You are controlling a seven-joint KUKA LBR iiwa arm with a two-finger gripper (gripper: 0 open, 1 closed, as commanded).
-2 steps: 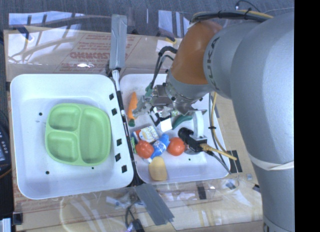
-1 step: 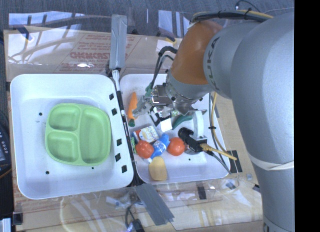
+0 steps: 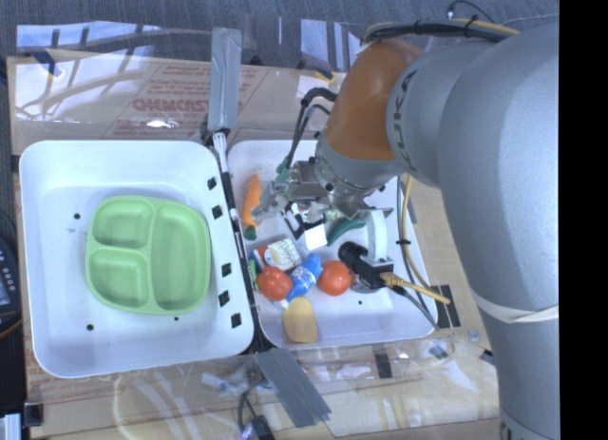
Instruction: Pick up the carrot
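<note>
Over the right bin point(image 3: 375, 313), the gripper point(image 3: 296, 199) hangs down low from the big grey arm point(image 3: 484, 143). The arm comes in from the right and has an orange band point(image 3: 375, 96) just above the wrist. I cannot tell if the gripper is wide or narrow, because the wrist hides a lot of it.

The carrot point(image 3: 251, 199) lies in the right bin, on the far left side. It lies right along the wall next to the other bin. It is orange with a little green end, and the green end points to the near side. The gripper is just to the right of the carrot. I cannot tell if the two touch.

Nearer in the same bin is a little bunch of things, all close together. One round red-orange ball point(image 3: 275, 283) sits on the left and a second red-orange ball point(image 3: 334, 278) sits on the right. A blue and white thing point(image 3: 304, 277) lies between them. A small pale packet point(image 3: 282, 255) lies just on the far side of them. A yellow-brown lump point(image 3: 300, 319) is nearest of all, close to the near wall.

The left bin point(image 3: 57, 200) holds a green plate point(image 3: 149, 255) with three parts. The plate lies flat in the middle of that bin.

Brown cardboard point(image 3: 114, 96) with red letters lies on the far side of both bins. A grey strip of tape point(image 3: 225, 77) runs over it, in line with the gap between the bins.
</note>
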